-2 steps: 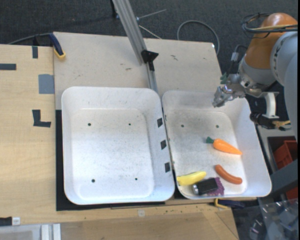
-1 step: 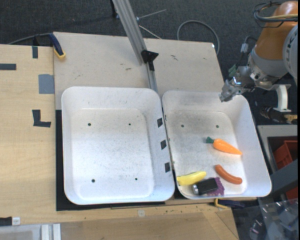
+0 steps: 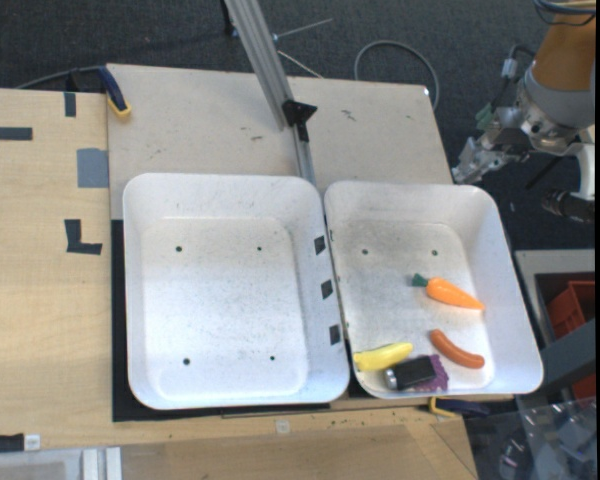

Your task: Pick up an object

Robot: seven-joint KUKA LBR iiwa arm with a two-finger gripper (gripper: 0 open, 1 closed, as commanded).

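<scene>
The right bin (image 3: 480,208) holds an orange toy carrot (image 3: 451,292) with a green stem, a reddish sausage (image 3: 457,349), a yellow banana-shaped piece (image 3: 382,356) and a black block (image 3: 412,372) lying on something purple (image 3: 438,374). All of these lie in the bin's near right part. My gripper (image 3: 470,165) hangs off the far right corner of that bin, outside its rim and well apart from every object. The arm's orange band (image 3: 565,53) shows at the top right. Nothing shows between the fingers.
The left bin (image 3: 140,268) stands beside the right one. A slanted metal rail (image 3: 265,53) with a black clamp runs down to the gap between the bins. Cables lie on the dark floor behind. A red crate (image 3: 577,303) sits at the right.
</scene>
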